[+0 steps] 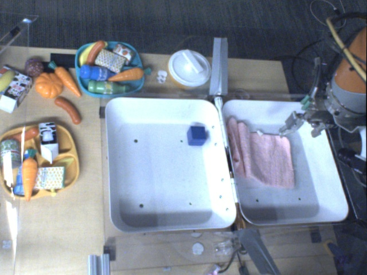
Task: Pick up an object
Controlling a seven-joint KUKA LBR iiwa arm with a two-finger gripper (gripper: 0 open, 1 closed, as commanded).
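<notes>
Currently positioned over right bin (332,211), upper right of frame: gripper (303,123), fingers spread, gripping nothing. Pink cloth (265,156) spread flat in same bin, left half. Blue cube (196,135) in left bin (123,211), upper right area.

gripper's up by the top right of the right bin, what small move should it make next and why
Probably a short drop toward the pink cloth, which lies bunched in the right bin just below and to the left of the gripper in the view. It is the nearest thing to grasp; the blue block sits apart in the left bin, a longer reach.
</notes>
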